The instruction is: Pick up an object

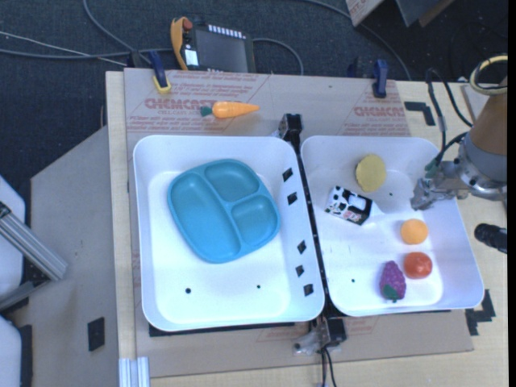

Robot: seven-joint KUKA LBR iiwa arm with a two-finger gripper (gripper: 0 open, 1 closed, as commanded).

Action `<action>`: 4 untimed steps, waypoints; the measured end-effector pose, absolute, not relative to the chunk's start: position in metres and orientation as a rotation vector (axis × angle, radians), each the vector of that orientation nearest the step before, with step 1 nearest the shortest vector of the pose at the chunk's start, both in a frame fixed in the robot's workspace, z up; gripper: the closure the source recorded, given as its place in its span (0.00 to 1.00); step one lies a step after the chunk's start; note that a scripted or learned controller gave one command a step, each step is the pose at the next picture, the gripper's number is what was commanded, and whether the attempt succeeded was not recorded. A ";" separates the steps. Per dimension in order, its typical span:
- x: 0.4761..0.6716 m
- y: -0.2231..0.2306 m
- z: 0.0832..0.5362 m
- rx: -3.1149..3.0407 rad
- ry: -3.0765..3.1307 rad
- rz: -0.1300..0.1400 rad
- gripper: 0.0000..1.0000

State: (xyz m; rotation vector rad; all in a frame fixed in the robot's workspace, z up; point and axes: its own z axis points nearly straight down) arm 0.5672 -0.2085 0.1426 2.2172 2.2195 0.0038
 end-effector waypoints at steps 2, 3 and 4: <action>0.570 -0.195 0.241 2.214 2.220 0.006 1.00; 0.575 -0.138 0.231 2.217 2.230 0.001 1.00; 0.587 -0.078 0.239 2.213 2.230 0.005 1.00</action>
